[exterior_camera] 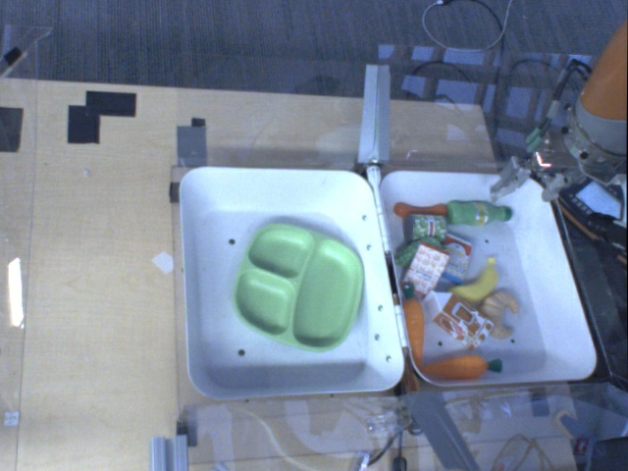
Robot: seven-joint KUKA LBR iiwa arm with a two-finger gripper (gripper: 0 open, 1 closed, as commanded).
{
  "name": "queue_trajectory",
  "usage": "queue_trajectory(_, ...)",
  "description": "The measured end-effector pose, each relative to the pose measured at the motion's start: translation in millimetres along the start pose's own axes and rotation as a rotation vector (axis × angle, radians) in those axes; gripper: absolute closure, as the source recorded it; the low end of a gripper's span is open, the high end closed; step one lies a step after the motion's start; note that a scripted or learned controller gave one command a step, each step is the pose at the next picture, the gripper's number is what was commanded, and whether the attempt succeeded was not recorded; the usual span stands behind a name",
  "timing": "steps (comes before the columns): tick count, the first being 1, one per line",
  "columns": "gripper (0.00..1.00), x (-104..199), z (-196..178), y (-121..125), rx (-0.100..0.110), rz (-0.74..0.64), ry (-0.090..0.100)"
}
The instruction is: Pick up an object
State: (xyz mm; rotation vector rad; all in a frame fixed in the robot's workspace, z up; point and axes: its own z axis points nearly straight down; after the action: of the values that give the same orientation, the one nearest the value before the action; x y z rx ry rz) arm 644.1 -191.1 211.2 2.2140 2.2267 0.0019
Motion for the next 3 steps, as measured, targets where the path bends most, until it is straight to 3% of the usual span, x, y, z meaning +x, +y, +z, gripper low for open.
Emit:
queue_trajectory(1, 0.0, 29, 102, 25, -0.005, 0.021, -0.002)
queue_trajectory(2, 0.0, 11, 106, 29, -0.008, 0.091, 0.001)
queue_trajectory(3, 0.0, 11, 114, 5, -0.029, 0.138, -0.005)
